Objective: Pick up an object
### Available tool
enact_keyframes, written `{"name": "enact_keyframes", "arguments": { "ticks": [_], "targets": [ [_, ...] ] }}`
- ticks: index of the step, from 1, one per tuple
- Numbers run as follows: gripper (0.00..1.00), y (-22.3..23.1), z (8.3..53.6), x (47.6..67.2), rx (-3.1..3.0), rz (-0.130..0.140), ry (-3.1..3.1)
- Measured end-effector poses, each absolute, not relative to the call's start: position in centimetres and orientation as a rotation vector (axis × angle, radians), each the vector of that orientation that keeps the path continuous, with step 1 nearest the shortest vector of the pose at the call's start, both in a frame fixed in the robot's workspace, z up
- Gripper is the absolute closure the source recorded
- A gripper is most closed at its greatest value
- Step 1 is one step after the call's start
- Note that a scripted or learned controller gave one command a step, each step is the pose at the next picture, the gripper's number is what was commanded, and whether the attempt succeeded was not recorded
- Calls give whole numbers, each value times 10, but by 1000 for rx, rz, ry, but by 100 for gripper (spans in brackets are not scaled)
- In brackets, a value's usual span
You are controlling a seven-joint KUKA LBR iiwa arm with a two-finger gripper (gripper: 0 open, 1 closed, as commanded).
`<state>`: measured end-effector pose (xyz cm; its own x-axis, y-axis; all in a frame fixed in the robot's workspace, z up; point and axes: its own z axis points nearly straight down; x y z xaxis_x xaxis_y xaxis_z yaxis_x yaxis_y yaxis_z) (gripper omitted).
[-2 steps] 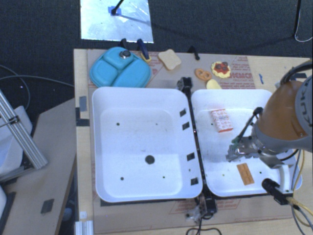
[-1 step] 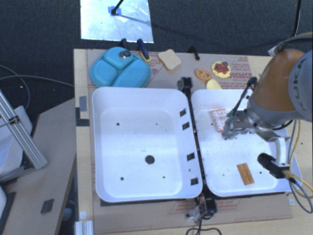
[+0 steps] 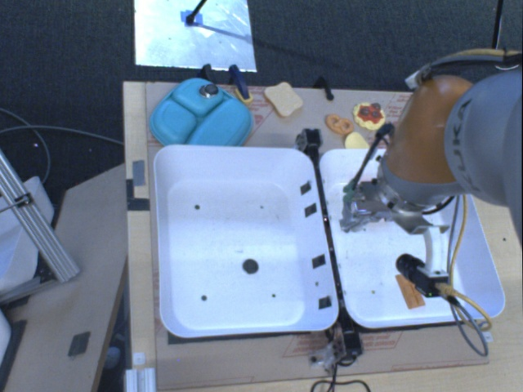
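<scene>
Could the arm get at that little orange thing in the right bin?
Probably yes. The orange piece lies uncovered on the right bin's floor, near its front edge, and the end effector hangs over that same bin with nothing between them.

There's a small flat orange piece [image 3: 410,291] lying on the floor of the right bin [image 3: 490,280], down near its front edge. It's roughly rectangular, sitting at a slant, and a black part of the arm covers its upper end.

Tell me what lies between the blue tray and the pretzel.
In the camera view, a toast slice lies on the bench between the blue tray and the pretzel.
</scene>
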<state>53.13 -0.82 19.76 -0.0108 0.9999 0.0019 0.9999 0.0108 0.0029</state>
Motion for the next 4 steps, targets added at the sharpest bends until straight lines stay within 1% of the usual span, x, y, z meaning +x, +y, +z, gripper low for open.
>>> {"name": "enact_keyframes", "arguments": {
  "ticks": [1, 2, 3, 4],
  "targets": [
    [100, -56, 184, 525, 2223, 0, 2218],
    [100, -5, 211, 492, 2212, 5, 2231],
    [100, 12, 253, 488, 2211, 8, 2227],
    [100, 42, 308, 488, 2209, 10, 2228]
  ]
}}
